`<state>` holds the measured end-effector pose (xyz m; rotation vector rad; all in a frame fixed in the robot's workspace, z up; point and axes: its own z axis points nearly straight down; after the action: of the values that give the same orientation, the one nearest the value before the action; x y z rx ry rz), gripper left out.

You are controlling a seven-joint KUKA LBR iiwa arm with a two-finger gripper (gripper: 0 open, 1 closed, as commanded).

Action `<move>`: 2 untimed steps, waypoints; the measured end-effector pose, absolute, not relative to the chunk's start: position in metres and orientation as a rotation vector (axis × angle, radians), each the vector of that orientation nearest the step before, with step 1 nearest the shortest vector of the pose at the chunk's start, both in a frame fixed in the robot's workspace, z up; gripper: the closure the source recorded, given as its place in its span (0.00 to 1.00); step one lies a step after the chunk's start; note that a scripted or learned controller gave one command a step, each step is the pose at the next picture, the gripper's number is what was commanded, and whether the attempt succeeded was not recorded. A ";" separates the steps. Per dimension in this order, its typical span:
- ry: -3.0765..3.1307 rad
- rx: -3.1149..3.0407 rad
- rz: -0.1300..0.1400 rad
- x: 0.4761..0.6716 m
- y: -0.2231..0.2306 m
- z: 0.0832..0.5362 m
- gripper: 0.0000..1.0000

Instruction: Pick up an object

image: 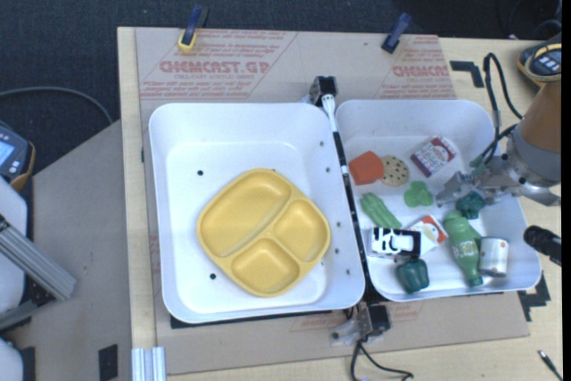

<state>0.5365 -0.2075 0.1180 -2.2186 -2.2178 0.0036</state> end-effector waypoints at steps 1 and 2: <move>-2.218 -2.218 0.003 0.536 -0.207 0.083 0.00; -2.221 -2.223 0.000 0.537 -0.208 0.095 1.00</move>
<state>0.5370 -0.2077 0.0952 -2.2227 -2.2207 0.0001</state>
